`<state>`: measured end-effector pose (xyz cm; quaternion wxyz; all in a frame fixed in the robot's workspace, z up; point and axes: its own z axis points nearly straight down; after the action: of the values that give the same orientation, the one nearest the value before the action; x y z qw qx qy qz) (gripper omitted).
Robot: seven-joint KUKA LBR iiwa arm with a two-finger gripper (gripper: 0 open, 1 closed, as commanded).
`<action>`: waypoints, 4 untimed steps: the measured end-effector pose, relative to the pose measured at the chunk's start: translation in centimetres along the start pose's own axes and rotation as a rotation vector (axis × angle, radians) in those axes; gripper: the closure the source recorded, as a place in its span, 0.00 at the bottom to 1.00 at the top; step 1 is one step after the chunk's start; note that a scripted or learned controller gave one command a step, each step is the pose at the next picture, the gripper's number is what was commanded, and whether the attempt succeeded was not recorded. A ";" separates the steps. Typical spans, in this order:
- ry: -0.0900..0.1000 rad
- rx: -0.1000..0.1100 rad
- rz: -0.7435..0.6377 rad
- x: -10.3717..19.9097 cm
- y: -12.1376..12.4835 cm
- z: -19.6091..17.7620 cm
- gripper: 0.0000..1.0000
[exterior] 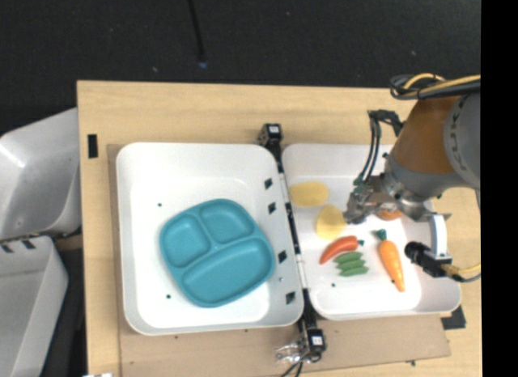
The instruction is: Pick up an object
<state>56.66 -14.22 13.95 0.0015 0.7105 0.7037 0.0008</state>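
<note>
We see two shallow white bins of smooth moulded plastic on a pale wooden bench [202, 112]. The left bin [137, 286] holds a glossy blue plate [214, 252], rounded and split into three compartments. The right bin [421, 298] holds small toy foods: a tapered orange carrot [392, 264], a curved red chilli [338, 247], a bumpy green pea pod [351, 264] just beside the chilli, and two soft yellow pieces [308, 194] [329, 222]. The gripper [361, 207] hangs low over the right bin, just beside the lower yellow piece; we cannot tell how far it is spread, and nothing shows in its grasp. Black cables [375, 145] loop above the wrist.
</note>
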 end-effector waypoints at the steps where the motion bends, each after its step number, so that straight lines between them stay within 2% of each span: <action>1: 0.000 -0.001 -0.007 -0.1 0.2 -4.3 1.00; 3: -0.001 -0.004 -0.013 0.7 0.4 -14.9 1.00; 4: 0.001 0.003 -0.015 5.9 0.3 -13.0 1.00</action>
<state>56.97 -8.26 26.93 0.0004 0.7053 0.7089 0.0002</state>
